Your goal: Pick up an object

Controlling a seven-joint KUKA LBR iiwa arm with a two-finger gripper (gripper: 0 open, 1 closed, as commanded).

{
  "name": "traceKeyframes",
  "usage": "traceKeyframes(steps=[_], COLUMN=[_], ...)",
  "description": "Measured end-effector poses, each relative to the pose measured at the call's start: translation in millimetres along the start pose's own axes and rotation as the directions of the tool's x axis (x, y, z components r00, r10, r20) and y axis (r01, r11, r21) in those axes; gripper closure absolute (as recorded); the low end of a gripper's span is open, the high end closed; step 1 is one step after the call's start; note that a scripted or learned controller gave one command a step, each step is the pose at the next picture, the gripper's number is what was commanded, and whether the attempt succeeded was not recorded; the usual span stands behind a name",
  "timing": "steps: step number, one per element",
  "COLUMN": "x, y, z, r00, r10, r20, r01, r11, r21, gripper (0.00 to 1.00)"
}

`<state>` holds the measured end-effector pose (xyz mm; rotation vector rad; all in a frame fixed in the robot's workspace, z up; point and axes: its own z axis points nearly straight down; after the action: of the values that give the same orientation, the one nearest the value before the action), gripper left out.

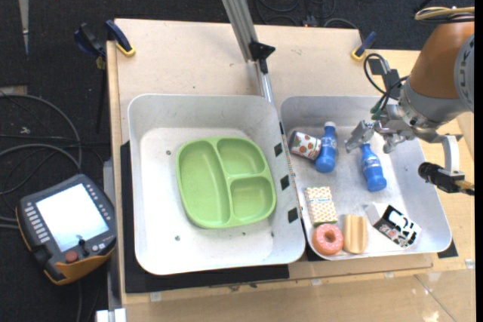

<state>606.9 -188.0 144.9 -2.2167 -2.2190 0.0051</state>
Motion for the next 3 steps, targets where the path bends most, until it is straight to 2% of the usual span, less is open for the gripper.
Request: traceKeyframes(steps=[1, 2, 3], x=[1, 1, 4], y=[0, 1, 2], z=[52, 39, -3], r00=[1.0, 1.0, 1.0], r10=[0.001, 0.001, -0.001], r20=[0.002, 0.002, 0.002], r01=[-0.001, -0.001, 0.001], r11=[1.0, 1.0, 1.0], r21=[-0.004, -0.007, -0.01], gripper=[0.0, 1.0, 1.0])
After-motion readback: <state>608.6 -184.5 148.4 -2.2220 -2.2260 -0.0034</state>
